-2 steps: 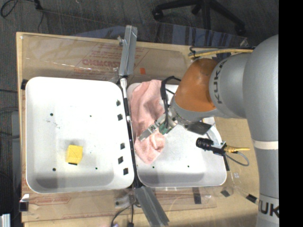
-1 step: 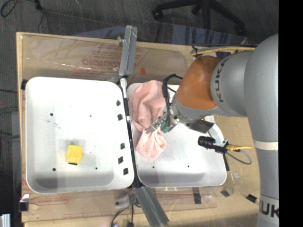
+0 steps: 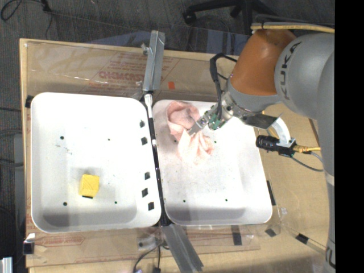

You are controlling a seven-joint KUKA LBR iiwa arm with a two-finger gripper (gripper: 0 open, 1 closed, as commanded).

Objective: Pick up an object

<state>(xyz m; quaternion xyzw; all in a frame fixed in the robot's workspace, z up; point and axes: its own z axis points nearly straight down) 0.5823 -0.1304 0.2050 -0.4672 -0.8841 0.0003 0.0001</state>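
Observation:
A crumpled pink cloth lies in the far left part of the right bin. My gripper reaches in from the right and hangs right over the cloth, its tip touching or just above the pink folds. A small yellow block sits in the left bin, toward its near side. The arm's orange band and grey wrist hide the far right corner of the right bin.
A metal bar runs along the divide between the two bins at the far side. Black clips line the seam between the bins. A yellow cable runs off the bench at the right.

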